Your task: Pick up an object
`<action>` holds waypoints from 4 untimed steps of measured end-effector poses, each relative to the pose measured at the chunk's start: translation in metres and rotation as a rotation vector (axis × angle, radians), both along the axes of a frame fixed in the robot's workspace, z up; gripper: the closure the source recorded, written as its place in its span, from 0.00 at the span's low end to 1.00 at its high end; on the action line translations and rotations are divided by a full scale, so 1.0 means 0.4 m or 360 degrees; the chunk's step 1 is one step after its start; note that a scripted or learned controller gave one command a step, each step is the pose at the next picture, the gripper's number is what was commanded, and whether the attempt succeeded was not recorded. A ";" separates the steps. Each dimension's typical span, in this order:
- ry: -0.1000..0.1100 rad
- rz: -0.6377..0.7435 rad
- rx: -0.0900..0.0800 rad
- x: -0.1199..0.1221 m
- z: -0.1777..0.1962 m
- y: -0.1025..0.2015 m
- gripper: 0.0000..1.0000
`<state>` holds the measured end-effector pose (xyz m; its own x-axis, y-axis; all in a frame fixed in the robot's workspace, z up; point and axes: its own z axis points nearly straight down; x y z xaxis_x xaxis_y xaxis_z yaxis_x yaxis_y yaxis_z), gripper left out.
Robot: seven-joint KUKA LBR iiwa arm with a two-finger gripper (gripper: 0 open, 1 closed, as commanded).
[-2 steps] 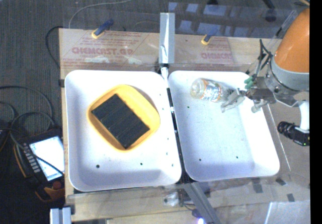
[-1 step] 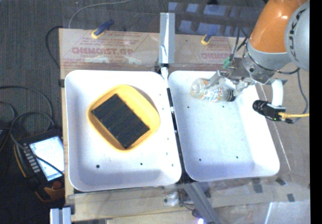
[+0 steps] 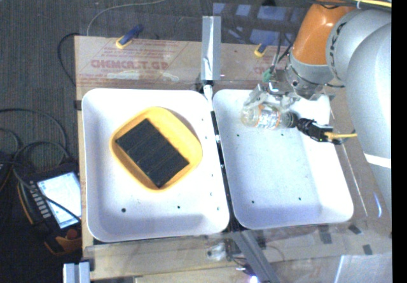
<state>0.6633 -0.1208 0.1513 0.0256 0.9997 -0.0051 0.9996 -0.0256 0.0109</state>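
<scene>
A yellow dish (image 3: pixel 184 126) lies in the left bin (image 3: pixel 102 212) with a black ribbed slab (image 3: pixel 152 152) resting in it. In the right bin (image 3: pixel 299 205), near its far edge, there is a clear, crumpled-looking plastic object (image 3: pixel 264 115). My gripper (image 3: pixel 278 96) hangs directly over and against that clear object, below the orange band (image 3: pixel 318 27) of the arm. The wrist and the see-through plastic hide the contact, so I cannot tell whether the object is held.
A black plug on a yellow cable (image 3: pixel 316 130) hangs just right of the gripper, over the right bin. A metal post (image 3: pixel 210 46) stands at the far end of the divider between the bins. A tablet (image 3: pixel 60 199) lies on the floor at left.
</scene>
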 end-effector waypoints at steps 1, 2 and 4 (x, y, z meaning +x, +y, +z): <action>0.0004 0.0234 0.0000 0.020 -0.154 -0.064 0.00; 0.0015 0.0117 0.0014 -0.120 -0.089 -0.246 0.00; 0.0016 0.0198 0.0005 -0.334 0.113 -0.236 0.00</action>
